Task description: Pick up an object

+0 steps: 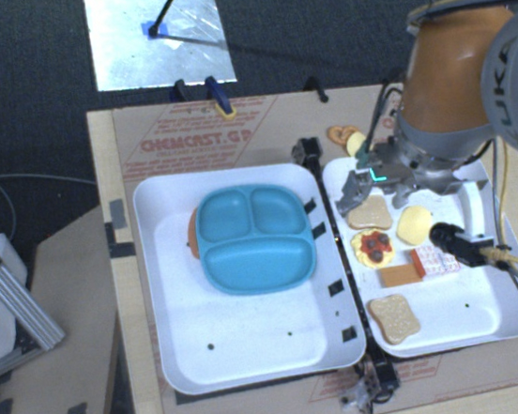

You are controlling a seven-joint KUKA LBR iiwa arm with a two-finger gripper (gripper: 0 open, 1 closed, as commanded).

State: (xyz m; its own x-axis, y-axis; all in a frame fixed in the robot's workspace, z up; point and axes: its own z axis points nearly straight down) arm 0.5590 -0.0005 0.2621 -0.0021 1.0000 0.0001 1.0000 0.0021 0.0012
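Gripper (359, 188): hovers over far-left corner of right bin (501, 321), above a tan toast-shaped piece (370, 215); opening state can't tell, nothing seen held.
Candidates, right bin: yellow round piece (414, 224) just right of tan piece; pizza-like disc (375, 247) nearer; bread slice (394, 317) near edge, well apart.
Left bin (179, 354): blue divided plate (254, 238).
Advice: descend straight onto tan piece, centre it, avoid bin wall & neighbours.

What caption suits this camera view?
Grey arm's claw hovers over toy food in right white bin; blue divided plate fills left bin.
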